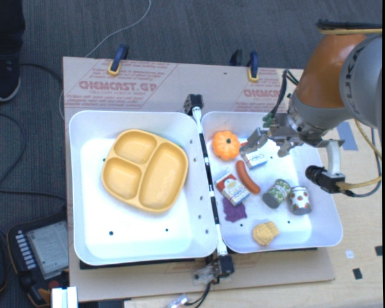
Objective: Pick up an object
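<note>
Nearest me, a yellow cracker (264, 233) lies at the right bin's (327, 236) front edge, with two small cans (287, 196) behind it. My hand (267, 141) hovers low over a white packet (254, 158) between the orange pumpkin (226, 145) and sausage (248, 177); I cannot tell its grip. I'd judge it lining up a pick there. Left bin (90, 236) carries a yellow divided tray (145, 170); cardboard-topped bench (115, 85), grey carpet

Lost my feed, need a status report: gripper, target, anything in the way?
Gripper low over right bin, nothing seen held. Pumpkin and sausage nearest. Cans, carton crowd close by.
</note>
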Controlling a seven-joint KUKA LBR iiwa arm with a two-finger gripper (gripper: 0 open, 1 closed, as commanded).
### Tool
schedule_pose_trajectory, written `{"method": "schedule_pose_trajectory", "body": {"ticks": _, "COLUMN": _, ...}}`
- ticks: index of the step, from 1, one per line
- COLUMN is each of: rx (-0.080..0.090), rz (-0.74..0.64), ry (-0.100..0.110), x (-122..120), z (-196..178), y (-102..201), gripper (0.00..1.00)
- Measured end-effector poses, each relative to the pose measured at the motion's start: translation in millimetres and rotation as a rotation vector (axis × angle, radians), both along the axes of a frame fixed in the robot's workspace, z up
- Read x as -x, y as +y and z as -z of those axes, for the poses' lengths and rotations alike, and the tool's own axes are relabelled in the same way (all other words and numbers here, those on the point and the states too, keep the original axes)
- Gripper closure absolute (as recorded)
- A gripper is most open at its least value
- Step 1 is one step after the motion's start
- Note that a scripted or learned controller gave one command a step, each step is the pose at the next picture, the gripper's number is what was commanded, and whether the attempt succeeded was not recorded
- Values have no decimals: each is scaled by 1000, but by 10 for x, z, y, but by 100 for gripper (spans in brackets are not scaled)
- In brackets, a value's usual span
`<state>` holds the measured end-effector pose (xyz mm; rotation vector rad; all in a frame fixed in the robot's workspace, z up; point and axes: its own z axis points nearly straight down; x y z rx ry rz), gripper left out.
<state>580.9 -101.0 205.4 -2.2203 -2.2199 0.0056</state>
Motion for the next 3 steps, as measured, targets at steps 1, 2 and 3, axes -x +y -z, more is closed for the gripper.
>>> {"method": "schedule_pose_trajectory", "body": {"ticks": 1, "rx": -1, "rz": -1, "ry": -4, "x": -247, "z": 1193, "y": -40, "gripper": 0}}
{"method": "schedule_pose_trajectory", "body": {"ticks": 2, "rx": -2, "rz": -1, "ry": -5, "x": -259, "z": 1106, "y": -35, "gripper": 100}}
{"method": "schedule_pose_trajectory", "body": {"ticks": 3, "rx": -1, "rz": -3, "ry": -2, "x": -305, "z": 228, "y": 794, "gripper": 100}}
